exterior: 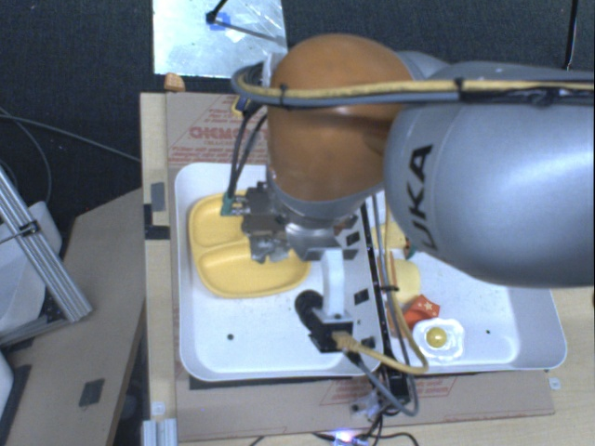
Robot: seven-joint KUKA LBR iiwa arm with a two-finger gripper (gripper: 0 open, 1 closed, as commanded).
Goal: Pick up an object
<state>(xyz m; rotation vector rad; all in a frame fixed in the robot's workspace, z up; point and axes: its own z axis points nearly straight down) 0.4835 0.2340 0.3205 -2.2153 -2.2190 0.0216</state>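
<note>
**DESK:** Where does the pick stand?

**ARM:** Nothing is lifted, as far as this shows. The yellow dish (232, 258) lies flat in the left bin (242, 351), toward its far side. My gripper (271, 242) sits low over the dish's right half. I cannot tell whether it touches the dish.

**DESK:** Gripper apart or together?

**ARM:** I cannot tell. My own arm (483, 184) covers it from above, so I claim no hold on anything.

**DESK:** Other candidates?

**ARM:** A toy egg (439, 335) rests near the front of the right bin (530, 342). A red piece (420, 307) lies just beside it. Both are well apart from the gripper. A bit of yellow shows farther back beside the arm, too hidden to name. Both bins sit on a brown surface (195, 128).

**DESK:** So what is left?

**ARM:** Nearly all of it, by my reading. The approach looks made, with the gripper down at the dish. Closing on it and raising it clear of the bin are not yet done. A wide, shallow dish offers little but its rim to grip, so I judge this a try that could slip.
</note>
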